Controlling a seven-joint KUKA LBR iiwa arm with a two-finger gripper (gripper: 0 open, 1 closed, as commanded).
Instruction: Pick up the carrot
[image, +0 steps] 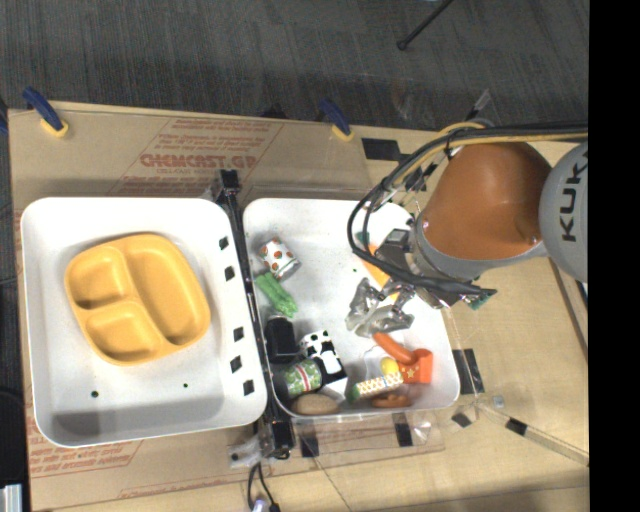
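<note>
Carrot: just below gripper, touching red box; green toy left. Jaws' state: cannot tell.

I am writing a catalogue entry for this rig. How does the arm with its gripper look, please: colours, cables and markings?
The grey arm carries dark letters, "KU" readable, on its shell. Above the wrist sits a broad, rounded orange band. Black cables loop from the arm down to the wrist, with a yellowish one beside them. The silver metal gripper at the end looks shiny and angular.

arm hides right bin's far corner
</note>
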